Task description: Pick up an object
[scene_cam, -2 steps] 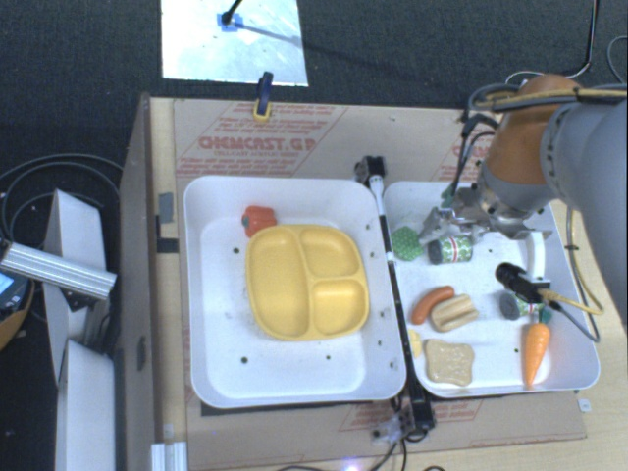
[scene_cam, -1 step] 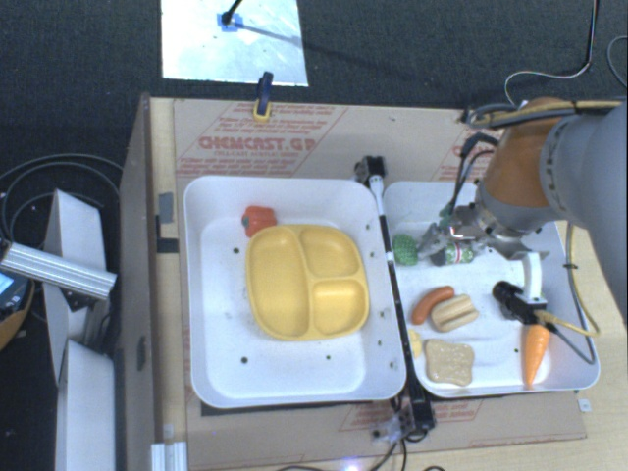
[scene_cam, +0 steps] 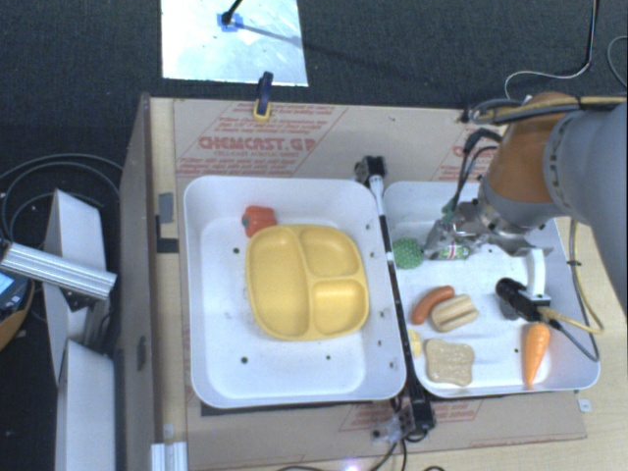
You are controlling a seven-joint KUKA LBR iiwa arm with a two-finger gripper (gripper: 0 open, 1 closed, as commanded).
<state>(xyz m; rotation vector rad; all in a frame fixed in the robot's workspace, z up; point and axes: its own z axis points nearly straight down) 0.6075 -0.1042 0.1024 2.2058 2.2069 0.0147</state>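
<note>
Jaws (scene_cam: pixel 444 243) sit low in the right bin (scene_cam: pixel 579 371), at its upper left part; you cannot tell from this slant whether they are apart or together. Just beside them, toward the divider, lies the green ball (scene_cam: pixel 407 254), nearly touching. Below them, a little off, the sausage (scene_cam: pixel 433 303) and bun (scene_cam: pixel 454 313) lie slanted; the carrot (scene_cam: pixel 535 352) lies farther out.

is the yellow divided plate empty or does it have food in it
Empty. The yellow plate shows three bare compartments; the orange-red piece lies beside its rim.
</note>
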